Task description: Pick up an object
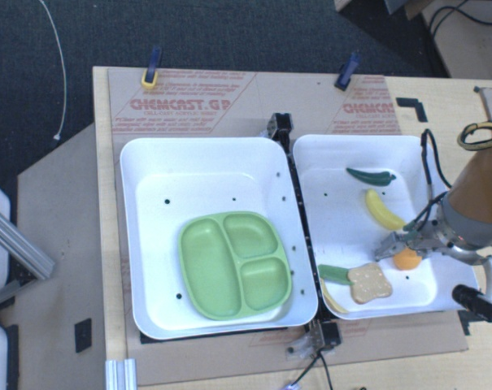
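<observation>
An orange ball (407,259) sits in the right white bin (327,165), right at the gripper (400,246), whose fingers' state cannot be told. Nearby lie a banana (383,210), a dark green pepper (372,177) and a toast slice (369,283). The left bin (148,177) holds a green divided tray (234,263). The table's board (180,104) reads "CHEMCAST GP".
</observation>
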